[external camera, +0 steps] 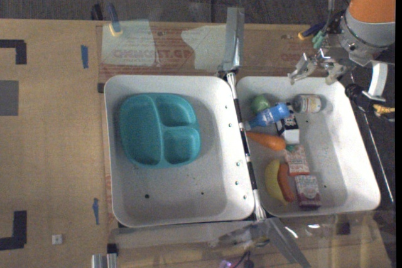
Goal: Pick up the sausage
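Observation:
The sausage (286,182) is a short reddish-brown link lying lengthwise in the near part of the right bin (352,160). It is wedged between a yellow banana (272,180) on its left and a small red carton (307,191) on its right. My gripper (317,68) hangs over the far rim of the right bin, well beyond the sausage. Its fingers are spread open with nothing between them.
The right bin also holds an orange carrot (266,140), a blue bottle (272,115), a green ball (260,102), a grey can (308,103), a red packet (296,160) and a small black-and-white item (289,129). A teal divided plate (160,128) lies in the left bin (188,198).

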Controlling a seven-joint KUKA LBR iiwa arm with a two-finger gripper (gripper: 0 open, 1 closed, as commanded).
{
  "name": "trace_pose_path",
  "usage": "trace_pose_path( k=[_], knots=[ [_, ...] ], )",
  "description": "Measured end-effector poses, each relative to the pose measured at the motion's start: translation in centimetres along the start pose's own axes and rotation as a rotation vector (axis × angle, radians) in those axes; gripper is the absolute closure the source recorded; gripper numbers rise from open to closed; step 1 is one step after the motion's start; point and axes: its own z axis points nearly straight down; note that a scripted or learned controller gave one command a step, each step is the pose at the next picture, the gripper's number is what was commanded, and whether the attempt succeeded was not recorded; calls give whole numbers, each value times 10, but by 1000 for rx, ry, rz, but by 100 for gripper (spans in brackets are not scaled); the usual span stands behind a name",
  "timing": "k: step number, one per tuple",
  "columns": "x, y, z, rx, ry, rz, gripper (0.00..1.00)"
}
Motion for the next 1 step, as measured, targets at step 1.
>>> trace_pose_path(
  k=[1],
  knots=[
    [-2,-108,102,-1,0,-63,0]
  ],
)
